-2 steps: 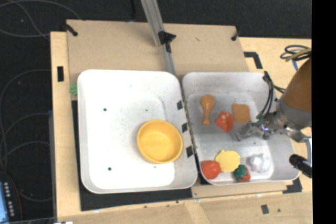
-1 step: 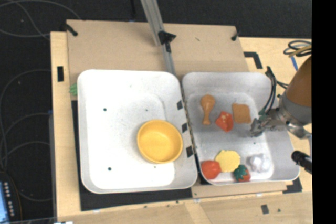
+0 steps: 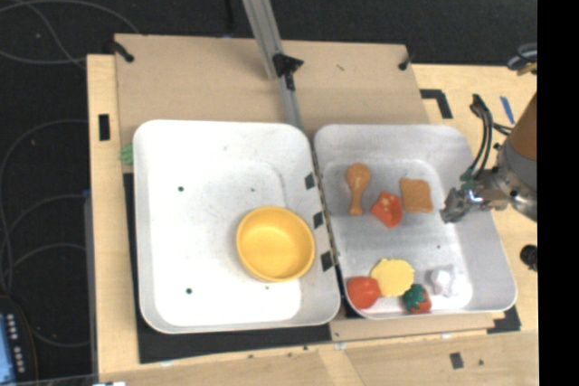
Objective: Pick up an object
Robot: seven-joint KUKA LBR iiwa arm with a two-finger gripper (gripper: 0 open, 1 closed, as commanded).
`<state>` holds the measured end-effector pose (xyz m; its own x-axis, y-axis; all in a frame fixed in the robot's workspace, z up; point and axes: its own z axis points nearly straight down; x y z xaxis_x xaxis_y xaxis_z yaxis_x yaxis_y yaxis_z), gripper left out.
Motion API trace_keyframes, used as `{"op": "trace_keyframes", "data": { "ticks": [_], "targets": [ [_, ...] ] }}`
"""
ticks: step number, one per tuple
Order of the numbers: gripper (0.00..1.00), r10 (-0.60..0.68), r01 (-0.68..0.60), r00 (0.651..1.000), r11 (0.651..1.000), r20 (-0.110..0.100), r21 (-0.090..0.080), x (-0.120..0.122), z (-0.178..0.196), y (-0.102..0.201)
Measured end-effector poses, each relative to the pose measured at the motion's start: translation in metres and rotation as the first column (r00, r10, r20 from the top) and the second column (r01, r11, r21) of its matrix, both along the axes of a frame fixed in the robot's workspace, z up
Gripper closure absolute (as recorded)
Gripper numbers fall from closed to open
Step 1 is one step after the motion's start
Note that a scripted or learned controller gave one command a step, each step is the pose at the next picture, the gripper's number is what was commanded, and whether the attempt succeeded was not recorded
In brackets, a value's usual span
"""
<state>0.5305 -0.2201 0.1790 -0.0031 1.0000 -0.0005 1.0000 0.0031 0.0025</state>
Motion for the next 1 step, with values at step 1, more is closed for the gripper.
{"op": "trace_keyframes", "data": {
  "ticks": [1],
  "targets": [
    [1.00, 0.001, -0.001, 1.000, 1.000, 0.000, -0.001, -0.0075, 0.0457, 0.0007]
  ]
}}
